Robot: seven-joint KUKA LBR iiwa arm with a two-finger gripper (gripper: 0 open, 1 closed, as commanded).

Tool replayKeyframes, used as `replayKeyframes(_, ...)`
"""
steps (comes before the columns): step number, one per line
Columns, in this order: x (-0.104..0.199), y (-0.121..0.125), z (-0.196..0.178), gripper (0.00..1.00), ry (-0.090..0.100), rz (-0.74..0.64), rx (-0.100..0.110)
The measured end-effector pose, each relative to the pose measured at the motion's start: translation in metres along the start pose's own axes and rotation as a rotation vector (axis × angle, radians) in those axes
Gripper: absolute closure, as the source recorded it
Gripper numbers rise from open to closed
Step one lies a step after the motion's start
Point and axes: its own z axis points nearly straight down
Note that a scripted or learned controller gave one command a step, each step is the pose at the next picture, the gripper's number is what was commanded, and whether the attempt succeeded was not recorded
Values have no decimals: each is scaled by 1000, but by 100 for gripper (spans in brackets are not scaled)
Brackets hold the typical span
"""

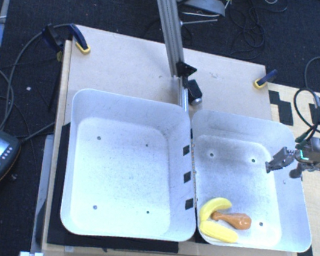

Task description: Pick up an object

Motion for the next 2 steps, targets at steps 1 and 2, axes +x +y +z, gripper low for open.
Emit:
replayKeyframes(1, 0, 0, 0, 0, 0, 0, 0)
replayKeyframes(2, 3, -10, 51, 0, 1, 0, 4)
